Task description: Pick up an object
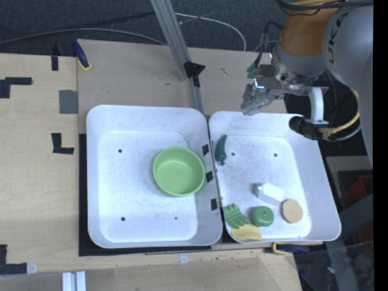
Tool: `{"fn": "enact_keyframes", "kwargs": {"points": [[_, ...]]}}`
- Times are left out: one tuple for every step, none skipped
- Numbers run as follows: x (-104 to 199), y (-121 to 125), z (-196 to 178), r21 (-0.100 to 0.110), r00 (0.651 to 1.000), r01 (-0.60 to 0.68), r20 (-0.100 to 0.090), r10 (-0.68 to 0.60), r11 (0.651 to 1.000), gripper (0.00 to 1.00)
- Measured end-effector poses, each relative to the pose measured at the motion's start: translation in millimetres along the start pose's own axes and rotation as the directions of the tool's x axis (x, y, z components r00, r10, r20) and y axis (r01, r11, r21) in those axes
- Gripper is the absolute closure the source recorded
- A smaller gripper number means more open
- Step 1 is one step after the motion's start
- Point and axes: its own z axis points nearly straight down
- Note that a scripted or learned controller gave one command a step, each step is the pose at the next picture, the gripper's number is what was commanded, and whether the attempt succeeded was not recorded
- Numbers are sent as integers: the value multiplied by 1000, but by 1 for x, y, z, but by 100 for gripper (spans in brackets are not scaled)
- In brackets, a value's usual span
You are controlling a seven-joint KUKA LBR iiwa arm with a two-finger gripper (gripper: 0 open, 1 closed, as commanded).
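My gripper (251,106) hangs above the far rim of the right bin (315,162), raised over the bin with nothing seen between its fingers. Below it in the right bin lie a dark green curved piece (220,149) near the left wall, a small white bottle (268,191), a round tan disc (292,211), a green round toy (263,216), a leafy green piece (233,213) and a yellow piece (247,233) at the near edge. The left bin (109,162) holds a light green bowl (178,171).
A grey metal pole (173,32) slants across the bench behind the bins. Black clips (210,176) join the bins along their shared wall. Cables (212,26) run over the dark floor at the back. Black tape marks (59,143) dot the wooden bench at left.
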Motion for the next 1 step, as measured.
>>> {"fn": "enact_keyframes", "kwargs": {"points": [[55, 12, 13, -2, 1000, 0, 1, 0, 1000, 100]]}}
